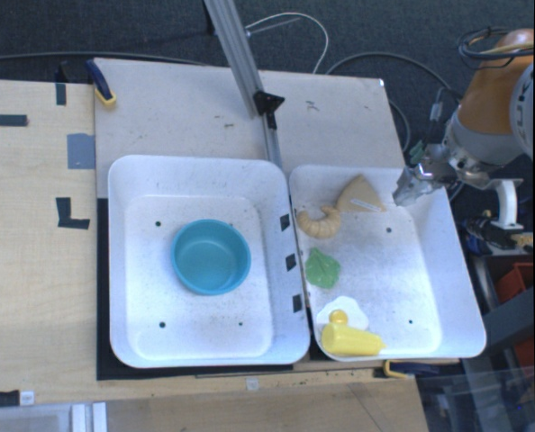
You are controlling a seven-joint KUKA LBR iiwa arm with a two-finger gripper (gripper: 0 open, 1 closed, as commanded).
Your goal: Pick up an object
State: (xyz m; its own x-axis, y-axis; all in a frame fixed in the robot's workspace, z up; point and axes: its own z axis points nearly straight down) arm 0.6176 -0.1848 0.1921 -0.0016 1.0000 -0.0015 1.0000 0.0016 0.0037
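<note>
The surface (pixel 186 106) is a pale board with a light wood panel to its left bearing dark tape marks, set on dark carpet with cables trailing behind. Two shallow white bins sit side by side on it. The left bin (pixel 132 241) holds a round blue bowl (pixel 212 256). The right bin (pixel 430 277) holds a tan wedge (pixel 360 193) touching a curled croissant (pixel 320 222), a green leaf (pixel 322 268) near the divider, and a fried egg (pixel 341 314) just beside a yellow block (pixel 350 340) at the front. A slanted metal pole (pixel 236 48) crosses above the bins. The gripper (pixel 406 191) hangs over the right bin's far edge, near the wedge; whether it is open, I cannot tell.
</note>
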